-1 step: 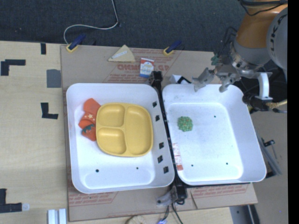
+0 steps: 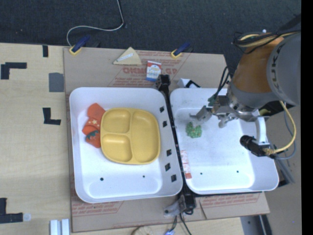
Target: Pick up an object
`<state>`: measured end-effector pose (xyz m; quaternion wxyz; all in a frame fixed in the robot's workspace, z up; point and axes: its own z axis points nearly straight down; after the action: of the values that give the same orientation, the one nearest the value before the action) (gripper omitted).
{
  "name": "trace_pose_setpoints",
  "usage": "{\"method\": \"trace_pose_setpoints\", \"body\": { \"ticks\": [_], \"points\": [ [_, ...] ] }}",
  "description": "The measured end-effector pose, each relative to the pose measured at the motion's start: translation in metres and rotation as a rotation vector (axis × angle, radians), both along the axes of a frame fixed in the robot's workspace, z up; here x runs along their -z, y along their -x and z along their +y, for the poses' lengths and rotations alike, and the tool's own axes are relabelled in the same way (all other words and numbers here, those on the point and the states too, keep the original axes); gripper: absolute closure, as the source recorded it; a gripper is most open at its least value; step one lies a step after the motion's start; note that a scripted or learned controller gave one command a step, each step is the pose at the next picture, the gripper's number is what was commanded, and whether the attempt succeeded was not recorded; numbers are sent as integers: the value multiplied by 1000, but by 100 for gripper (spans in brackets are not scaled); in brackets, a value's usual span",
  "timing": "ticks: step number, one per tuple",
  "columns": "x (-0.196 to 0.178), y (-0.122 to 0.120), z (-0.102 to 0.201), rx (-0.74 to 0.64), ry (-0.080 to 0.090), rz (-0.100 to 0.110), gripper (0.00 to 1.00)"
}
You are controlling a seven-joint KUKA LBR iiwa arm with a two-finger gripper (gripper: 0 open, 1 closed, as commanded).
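A small green object [image 2: 194, 130] lies in the right bin [image 2: 230, 177], near that bin's left wall. My gripper [image 2: 212, 117] hangs over the right bin, just up and right of the green object, with its two fingers spread apart and nothing between them. One finger [image 2: 200, 114] points down-left toward the green object; the other [image 2: 224, 120] sits further right. In the left bin [image 2: 122, 185] lies a yellow divided plate [image 2: 130, 135], with orange toy pieces [image 2: 93, 124] at its left edge.
A small red and white box [image 2: 153, 71] and a tan wedge [image 2: 128, 57] rest on the cardboard behind the bins. Black clips line the divider between bins [image 2: 168, 131]. A cable with a black connector [image 2: 254, 146] hangs off the arm over the right bin's right side.
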<state>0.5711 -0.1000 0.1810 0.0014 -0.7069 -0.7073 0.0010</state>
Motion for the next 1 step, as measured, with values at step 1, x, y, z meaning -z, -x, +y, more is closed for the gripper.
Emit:
{"method": "trace_pose_setpoints", "body": {
  "ticks": [1],
  "points": [
    [87, -15, 2, 0, 0, -3, 0]
  ]
}}
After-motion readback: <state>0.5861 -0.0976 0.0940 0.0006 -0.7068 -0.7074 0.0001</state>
